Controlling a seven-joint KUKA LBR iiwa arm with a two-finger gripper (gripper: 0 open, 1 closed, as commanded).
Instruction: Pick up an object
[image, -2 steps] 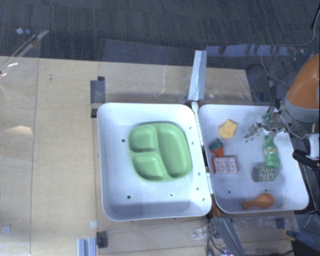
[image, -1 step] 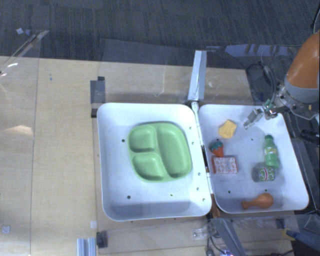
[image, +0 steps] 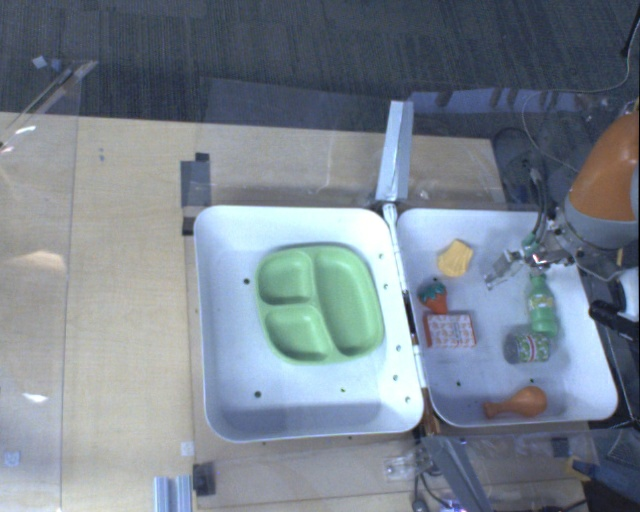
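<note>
pincer over right bin; bottle beside

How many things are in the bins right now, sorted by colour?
Green: 3 – divided tray in the left bin, bottle and can in the right bin
Yellow: 1 – sponge-like block
Orange: 2 – gourd-shaped piece, carrot-like toy
Red patterned: 1 – small box
Total: 7

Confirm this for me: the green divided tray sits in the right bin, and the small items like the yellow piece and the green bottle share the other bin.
Not quite. The camera view shows the green divided tray in the left bin, not the right. The yellow piece and the green bottle do share the other bin, the right bin.
</note>
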